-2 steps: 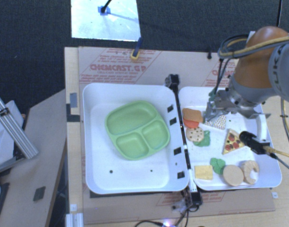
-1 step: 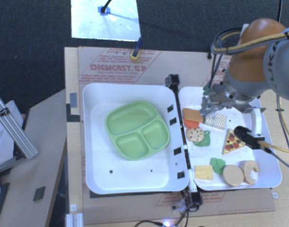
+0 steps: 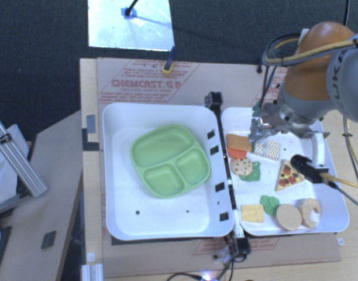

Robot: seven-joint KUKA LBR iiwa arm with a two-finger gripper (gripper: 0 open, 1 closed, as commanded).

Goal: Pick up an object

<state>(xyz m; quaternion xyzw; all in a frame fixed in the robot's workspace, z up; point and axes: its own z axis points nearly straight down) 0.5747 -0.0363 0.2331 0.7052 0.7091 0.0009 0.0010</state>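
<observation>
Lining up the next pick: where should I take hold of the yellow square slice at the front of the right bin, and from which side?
Probably best from straight above: the yellow square slice lies flat. Close across its far and near edges, since the bin wall crowds its left and the green piece its right.

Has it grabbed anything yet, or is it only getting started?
Early on. Looks done: the gripper is low over the right bin, beside the orange slice and the speckled cracker. In hand: nothing that I can see lifted; the pizza slice and cookie lie in the bin too. Left: the grasp itself and the lift.
</observation>
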